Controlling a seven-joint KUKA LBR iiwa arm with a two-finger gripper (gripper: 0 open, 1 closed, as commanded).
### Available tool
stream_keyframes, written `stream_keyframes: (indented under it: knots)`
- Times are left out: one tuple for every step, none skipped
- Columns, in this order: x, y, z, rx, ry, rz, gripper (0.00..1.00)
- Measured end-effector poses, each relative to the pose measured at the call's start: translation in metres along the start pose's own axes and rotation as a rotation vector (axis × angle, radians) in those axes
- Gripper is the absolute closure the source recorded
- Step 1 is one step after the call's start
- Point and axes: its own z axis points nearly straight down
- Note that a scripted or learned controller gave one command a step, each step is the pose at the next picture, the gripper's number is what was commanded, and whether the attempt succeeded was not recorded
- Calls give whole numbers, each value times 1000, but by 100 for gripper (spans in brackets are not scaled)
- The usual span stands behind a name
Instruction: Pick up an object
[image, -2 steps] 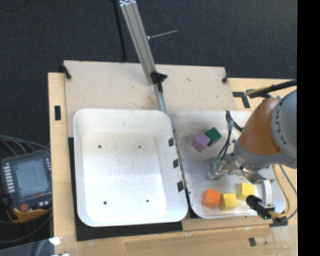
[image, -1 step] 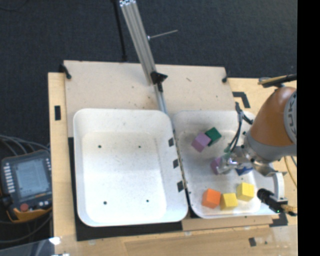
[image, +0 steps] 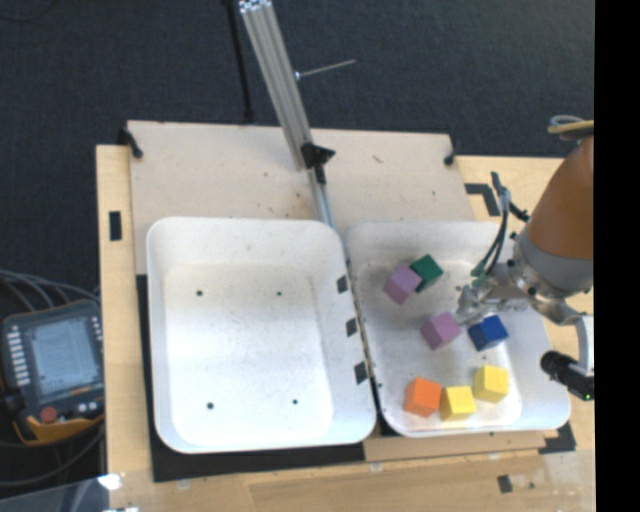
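The right bin (image: 395, 420) holds several small cubes. A green cube (image: 427, 269) touches a purple cube (image: 401, 284) near the bin's back. A second purple cube (image: 440, 329) lies in the middle, a blue cube (image: 487, 331) just to its right. Along the front sit an orange cube (image: 423, 396) and two yellow cubes (image: 459, 401) (image: 491, 382). My gripper (image: 478, 300) hangs low over the bin, between the middle purple cube and the blue cube and slightly behind them. I see no cube between its fingers.
The left bin (image: 160, 300) stands beside the right one. A slanted metal rail (image: 285, 90) rises from the back of the bench. A grey handheld pendant (image: 55, 355) lies off the bench at the left.
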Motion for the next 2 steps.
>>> stream_keyframes:
  knots:
    - [2, 2, -64, -1, 0, -1, 100]
    - [1, 3, -76, 5, 2, -3, 100]
